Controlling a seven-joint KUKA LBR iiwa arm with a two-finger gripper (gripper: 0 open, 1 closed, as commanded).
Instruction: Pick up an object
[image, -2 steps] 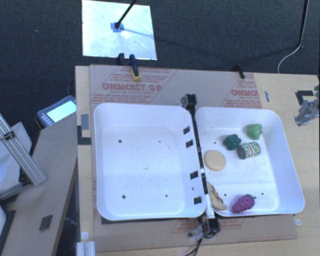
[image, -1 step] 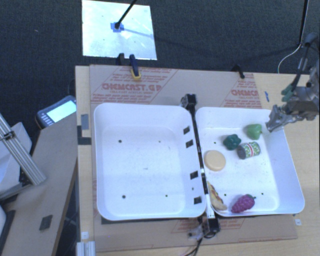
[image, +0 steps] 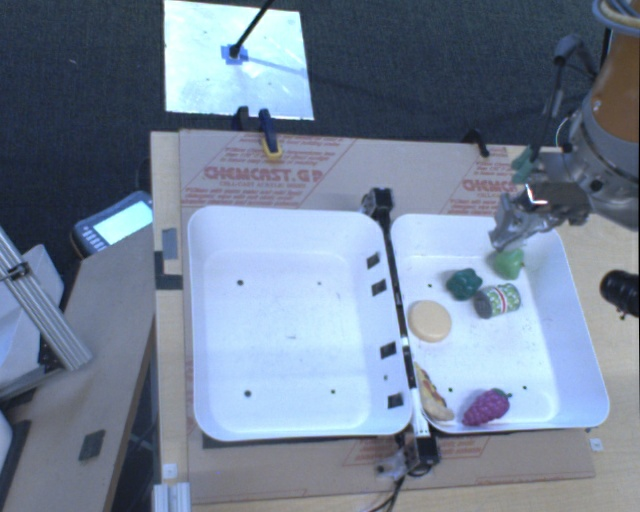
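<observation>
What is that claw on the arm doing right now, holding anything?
Gripper: low over the right white bin, just above a small light-green object; whether it grips it cannot be told.

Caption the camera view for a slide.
Gripper hovers by a green object in the right bin.

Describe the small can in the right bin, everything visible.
The can is a small cylinder lying on its side on the floor of the right bin, its long axis running roughly left-right and slightly tilted. It has a grey, metallic-looking end facing left and a green and white label around its body; the print is too small to read. It lies just right of the dark green object, close or touching.
</observation>
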